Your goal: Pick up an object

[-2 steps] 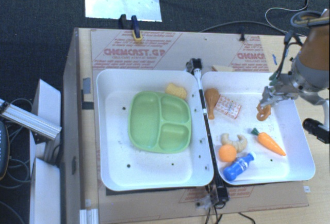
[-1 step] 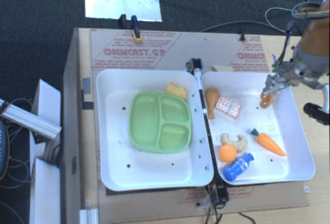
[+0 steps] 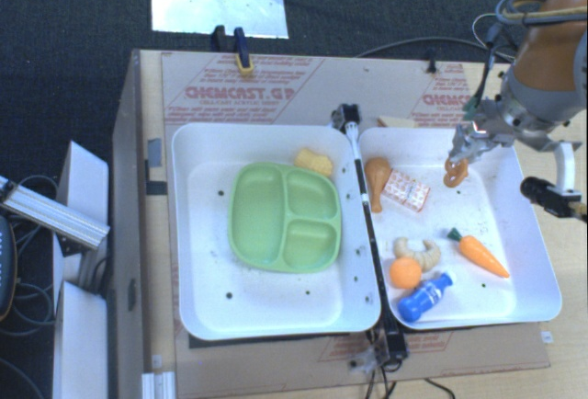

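My gripper (image 3: 462, 154) hangs over the back of the right bin (image 3: 537, 282), reaching in from the right. A small brown pretzel (image 3: 455, 173) sits between its fingertips and hangs just below them, so the gripper is shut on it. In the same bin lie a chicken drumstick (image 3: 377, 178), a pink-and-white block (image 3: 405, 190), a beige curled piece (image 3: 418, 250), an orange ball (image 3: 405, 273), a blue bottle (image 3: 424, 294) and a carrot (image 3: 480, 255).
The left bin (image 3: 197, 204) holds a green divided plate (image 3: 280, 218) and a yellow piece (image 3: 314, 162) at its back right. A black divider (image 3: 363, 204) runs between the bins. A black knob (image 3: 542, 193) juts in at the right edge.
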Action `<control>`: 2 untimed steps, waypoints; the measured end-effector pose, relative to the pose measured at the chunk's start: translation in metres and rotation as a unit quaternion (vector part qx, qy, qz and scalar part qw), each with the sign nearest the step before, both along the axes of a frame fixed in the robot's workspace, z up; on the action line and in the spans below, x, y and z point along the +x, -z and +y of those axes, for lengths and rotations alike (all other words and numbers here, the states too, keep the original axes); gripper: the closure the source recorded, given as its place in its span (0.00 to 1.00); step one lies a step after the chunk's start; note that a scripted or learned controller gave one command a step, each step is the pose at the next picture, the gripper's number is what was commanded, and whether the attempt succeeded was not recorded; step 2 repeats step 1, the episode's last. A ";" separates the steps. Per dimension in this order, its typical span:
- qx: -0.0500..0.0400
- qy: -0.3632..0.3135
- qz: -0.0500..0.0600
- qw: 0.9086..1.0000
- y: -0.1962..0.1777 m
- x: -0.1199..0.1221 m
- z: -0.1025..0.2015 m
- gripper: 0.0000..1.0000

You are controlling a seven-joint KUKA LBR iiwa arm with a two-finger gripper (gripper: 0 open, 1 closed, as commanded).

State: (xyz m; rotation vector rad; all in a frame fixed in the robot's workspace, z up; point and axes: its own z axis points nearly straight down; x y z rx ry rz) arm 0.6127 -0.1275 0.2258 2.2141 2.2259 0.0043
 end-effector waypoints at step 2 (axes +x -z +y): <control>0.000 0.000 0.000 1.000 -0.015 0.023 0.052 1.00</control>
